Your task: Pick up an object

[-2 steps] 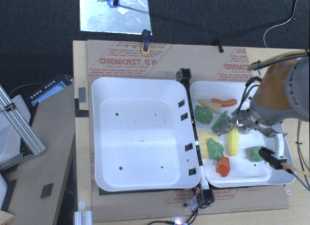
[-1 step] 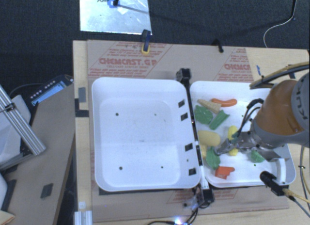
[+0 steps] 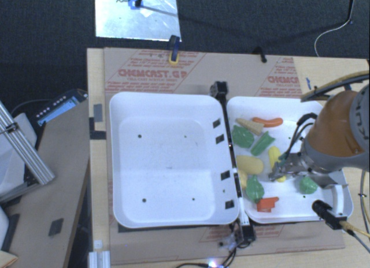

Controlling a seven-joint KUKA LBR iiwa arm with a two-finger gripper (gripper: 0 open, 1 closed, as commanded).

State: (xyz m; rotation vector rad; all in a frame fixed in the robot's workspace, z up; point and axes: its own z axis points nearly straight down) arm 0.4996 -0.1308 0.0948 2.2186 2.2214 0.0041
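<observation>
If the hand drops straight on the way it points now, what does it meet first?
Most likely the small yellow piece directly under the hand, in the right bin. Depth is hard to judge from this slanted view.

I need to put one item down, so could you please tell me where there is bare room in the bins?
The left bin has bare floor from wall to wall. The right bin is crowded: toy food lies between the divider and the tool, leaving a bare strip along its far wall, above the carrot.

Two bins side by side on the tabletop (image 3: pixel 98 64)

The left bin (image 3: pixel 169 108) sits beside the right bin (image 3: pixel 341 203), which holds a cluster of small items (image 3: pixel 254 145). The tool (image 3: pixel 280 171) hangs over that bin's middle, among the items.
</observation>
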